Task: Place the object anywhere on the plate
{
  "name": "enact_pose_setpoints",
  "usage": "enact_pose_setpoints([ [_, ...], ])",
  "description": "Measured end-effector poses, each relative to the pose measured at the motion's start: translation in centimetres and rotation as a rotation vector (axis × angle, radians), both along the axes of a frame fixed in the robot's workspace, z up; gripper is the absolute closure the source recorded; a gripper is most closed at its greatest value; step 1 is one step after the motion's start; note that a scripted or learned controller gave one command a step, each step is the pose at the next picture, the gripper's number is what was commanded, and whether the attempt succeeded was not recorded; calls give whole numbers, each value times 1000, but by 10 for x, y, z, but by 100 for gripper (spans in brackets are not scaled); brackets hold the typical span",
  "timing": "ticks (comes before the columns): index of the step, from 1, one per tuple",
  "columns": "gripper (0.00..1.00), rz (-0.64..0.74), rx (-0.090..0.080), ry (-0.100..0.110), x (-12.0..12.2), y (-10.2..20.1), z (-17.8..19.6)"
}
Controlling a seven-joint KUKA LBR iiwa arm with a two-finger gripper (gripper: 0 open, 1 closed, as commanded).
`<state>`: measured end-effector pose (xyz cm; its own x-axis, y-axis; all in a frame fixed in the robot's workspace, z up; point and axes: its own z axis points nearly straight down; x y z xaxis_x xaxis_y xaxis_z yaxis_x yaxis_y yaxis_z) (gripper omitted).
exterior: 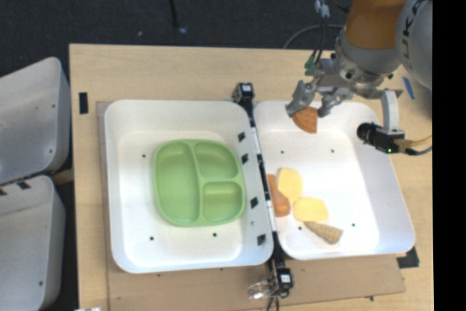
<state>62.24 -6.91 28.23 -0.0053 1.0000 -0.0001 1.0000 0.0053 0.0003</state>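
A green plate (169, 186) with three compartments lies in the left bin (131, 244). My gripper (312, 105) hangs over the far part of the right bin (378, 215), and a brown-orange piece of food (306, 120) sits between its fingers, lifted off the bin floor. The plate is well to the left of and nearer than the gripper.
In the right bin's near left part lie two yellow pieces (290, 183) (311, 210), an orange piece (278, 200) against the divider, and a tan cone-shaped piece (325, 231). A raised divider with black clips (254, 171) separates the bins.
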Motion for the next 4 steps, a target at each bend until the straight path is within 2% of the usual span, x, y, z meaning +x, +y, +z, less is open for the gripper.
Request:
enact_pose_setpoints([
  [1, 100, -1, 0, 3, -28, 40, -16],
  [2, 100, 0, 0, 2, -40, 91, -18],
  [4, 100, -1, 0, 2, -68, 166, -50],
])
